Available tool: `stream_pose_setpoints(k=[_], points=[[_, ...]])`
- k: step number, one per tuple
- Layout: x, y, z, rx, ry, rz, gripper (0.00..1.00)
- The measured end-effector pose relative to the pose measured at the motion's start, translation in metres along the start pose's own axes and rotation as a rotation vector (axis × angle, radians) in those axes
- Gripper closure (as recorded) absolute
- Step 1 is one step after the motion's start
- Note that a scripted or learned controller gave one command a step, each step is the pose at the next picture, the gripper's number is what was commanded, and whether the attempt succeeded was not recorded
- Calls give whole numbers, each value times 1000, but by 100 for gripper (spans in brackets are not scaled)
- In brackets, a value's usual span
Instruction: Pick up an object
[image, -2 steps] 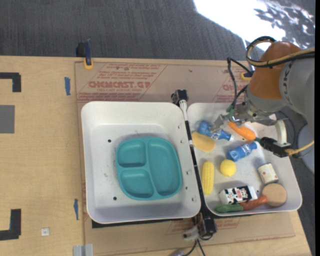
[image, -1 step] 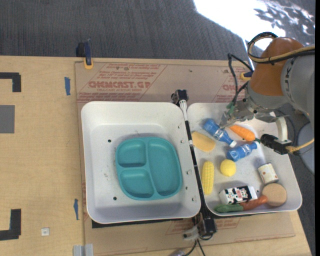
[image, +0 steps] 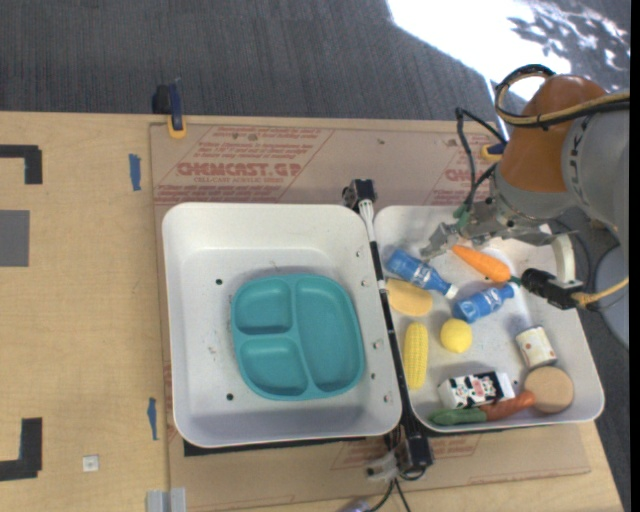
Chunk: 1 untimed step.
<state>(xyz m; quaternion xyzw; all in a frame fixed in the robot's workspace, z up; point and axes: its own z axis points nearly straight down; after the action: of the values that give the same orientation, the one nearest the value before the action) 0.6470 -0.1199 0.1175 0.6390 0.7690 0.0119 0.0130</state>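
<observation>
The right bin (image: 590, 375) holds several toys. An orange carrot (image: 482, 263) lies near its back, with two blue bottles (image: 415, 270) (image: 487, 300) beside it. Further forward are a pale yellow slice (image: 408, 298), a yellow lemon (image: 456, 336) and a corn cob (image: 414, 353). At the front lie a small black-and-white carton (image: 470, 388), a carrot with a green top (image: 490, 410), a tan round piece (image: 548, 390) and a white cylinder (image: 536, 346). My gripper (image: 455, 235) hangs low over the back of this bin, just above and left of the orange carrot. Nothing shows in its grasp.
The left bin (image: 190, 250) holds a teal divided plate (image: 296, 335). A black clamp (image: 359, 192) sits at the back where the two bins meet. The grey arm with its orange band (image: 550, 130) and cables cover the right bin's back right corner.
</observation>
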Motion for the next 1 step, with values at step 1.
stream_pose_setpoints(k=[1], points=[[-10, -25, 31, 35, 11, -219, 0]])
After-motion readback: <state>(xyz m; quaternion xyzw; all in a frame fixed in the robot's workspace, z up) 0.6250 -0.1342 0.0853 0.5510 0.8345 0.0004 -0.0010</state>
